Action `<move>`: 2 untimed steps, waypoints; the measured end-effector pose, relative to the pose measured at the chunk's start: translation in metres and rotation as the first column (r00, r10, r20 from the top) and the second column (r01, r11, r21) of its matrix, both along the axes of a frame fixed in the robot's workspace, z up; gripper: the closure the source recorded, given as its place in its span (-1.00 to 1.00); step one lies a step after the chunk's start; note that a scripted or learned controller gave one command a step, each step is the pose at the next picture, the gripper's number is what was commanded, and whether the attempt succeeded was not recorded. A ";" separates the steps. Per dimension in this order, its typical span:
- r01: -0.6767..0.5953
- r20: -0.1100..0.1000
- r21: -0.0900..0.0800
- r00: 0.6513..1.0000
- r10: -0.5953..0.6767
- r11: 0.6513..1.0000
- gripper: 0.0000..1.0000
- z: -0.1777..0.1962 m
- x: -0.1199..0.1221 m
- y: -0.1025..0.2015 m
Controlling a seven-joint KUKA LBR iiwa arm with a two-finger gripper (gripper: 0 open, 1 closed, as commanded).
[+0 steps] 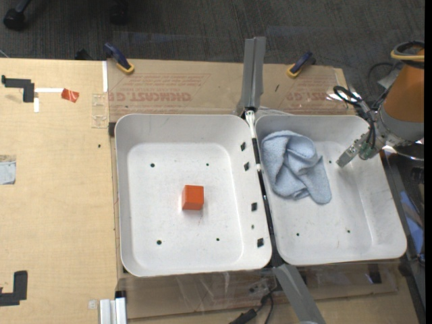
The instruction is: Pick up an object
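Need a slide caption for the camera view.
Pincer poised over right bin beside crumpled blue cloth; orange block in left bin.

The only lettering I can read is on the brown cardboard sheet (175, 90) lying behind my two bins. Red printed capitals run across it upside down from this view, and they seem to spell "CHEMCAST", followed by a few letters I cannot make out. A second patch of the same red print sits further right, cut off and too partial to read.
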State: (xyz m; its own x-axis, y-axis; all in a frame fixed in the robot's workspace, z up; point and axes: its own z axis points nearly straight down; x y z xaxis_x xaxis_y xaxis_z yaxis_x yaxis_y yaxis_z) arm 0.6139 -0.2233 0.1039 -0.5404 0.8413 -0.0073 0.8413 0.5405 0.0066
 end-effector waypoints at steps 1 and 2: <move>0.000 0.000 0.000 1.000 0.000 1.000 -1.00 0.000 0.000 0.000; 0.000 0.005 -0.001 1.000 0.000 1.000 1.00 0.010 0.001 -0.001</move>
